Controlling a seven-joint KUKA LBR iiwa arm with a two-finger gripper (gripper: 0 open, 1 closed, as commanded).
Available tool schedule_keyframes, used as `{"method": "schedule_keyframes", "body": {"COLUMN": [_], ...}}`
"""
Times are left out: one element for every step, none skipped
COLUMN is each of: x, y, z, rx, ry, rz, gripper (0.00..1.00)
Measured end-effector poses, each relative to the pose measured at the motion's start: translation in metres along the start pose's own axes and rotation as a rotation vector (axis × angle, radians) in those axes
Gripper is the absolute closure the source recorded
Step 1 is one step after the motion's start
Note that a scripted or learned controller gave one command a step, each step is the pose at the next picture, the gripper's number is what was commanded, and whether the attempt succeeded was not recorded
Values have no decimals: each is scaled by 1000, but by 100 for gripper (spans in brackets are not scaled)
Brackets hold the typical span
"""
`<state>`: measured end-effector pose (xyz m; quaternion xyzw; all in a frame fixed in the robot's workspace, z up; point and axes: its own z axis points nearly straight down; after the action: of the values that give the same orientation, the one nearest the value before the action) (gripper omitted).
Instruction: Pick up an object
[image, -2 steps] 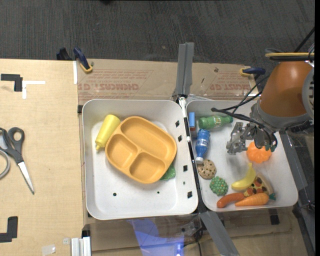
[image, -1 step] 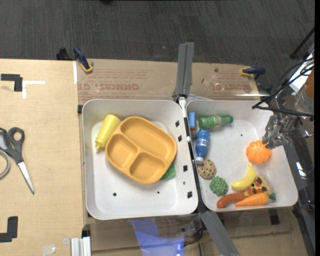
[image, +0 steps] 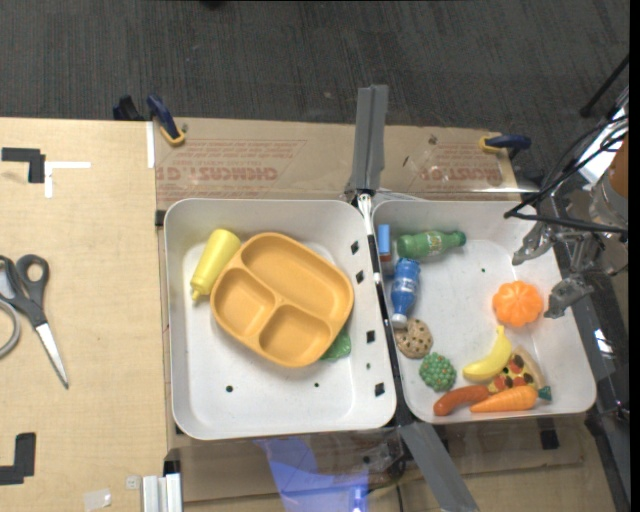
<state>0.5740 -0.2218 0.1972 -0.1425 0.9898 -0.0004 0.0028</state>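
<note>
pale wooden tabletop (image: 90, 300) fills the left of the frame, scissors (image: 35, 310) lying at its far left edge, partly cut off. dark carpet floor (image: 300, 45) runs across the top. a cardboard sheet (image: 260, 160) sits behind the bins, held by blue clamps (image: 165, 118).

left bin (image: 270, 405), centre frame: an orange divided plate (image: 282, 297) tilted across it, a yellow bottle (image: 212, 262) touching its upper left edge, something green (image: 340, 347) peeking from under its lower right corner, mostly hidden.

right bin (image: 470, 275): green bottle (image: 428, 243) at top, blue bottle (image: 403, 287) below it, cookie (image: 412, 338), green bumpy ball (image: 437, 372), banana (image: 489, 357), pizza slice (image: 517, 370), carrot (image: 510, 400) and a sausage (image: 459, 400) along the bottom. the small orange pumpkin (image: 518, 303) sits right of centre.

the gripper (image: 552, 272) hangs at the right edge, over the bin's right side, just beside the pumpkin. fingers spread apart, nothing between them. the arm above it is cut off by the frame, tangled in cables and hard to read.
</note>
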Motion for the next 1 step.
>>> {"method": "schedule_keyframes", "body": {"x": [19], "y": [6], "z": [101], "rx": [2], "ry": [-3], "rz": [18], "gripper": [0]}}
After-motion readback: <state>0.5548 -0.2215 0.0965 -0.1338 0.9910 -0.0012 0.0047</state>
